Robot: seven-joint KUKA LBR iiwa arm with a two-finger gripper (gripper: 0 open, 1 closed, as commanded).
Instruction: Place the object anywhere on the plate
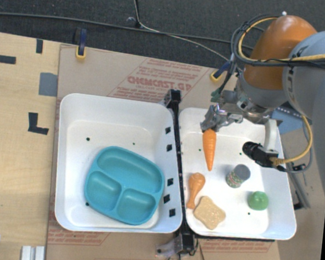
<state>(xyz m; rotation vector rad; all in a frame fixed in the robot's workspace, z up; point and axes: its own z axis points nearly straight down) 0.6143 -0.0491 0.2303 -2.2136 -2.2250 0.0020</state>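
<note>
Gripper (215, 120) clamped on carrot (208, 148) top, over right bin's (277, 227) far-left corner (carrot hangs tip-down). Lift step, seemingly. Next: carry left across divider to plate (123, 184), then release.

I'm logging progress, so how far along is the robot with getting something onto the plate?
Nothing is done yet: the blue plate in the left bin carries no item. In hand: the gripper sits at the top of the carrot in the right bin, though a firm grasp is unclear. Left: lifting it, carrying it across, and releasing it on the plate.
</note>
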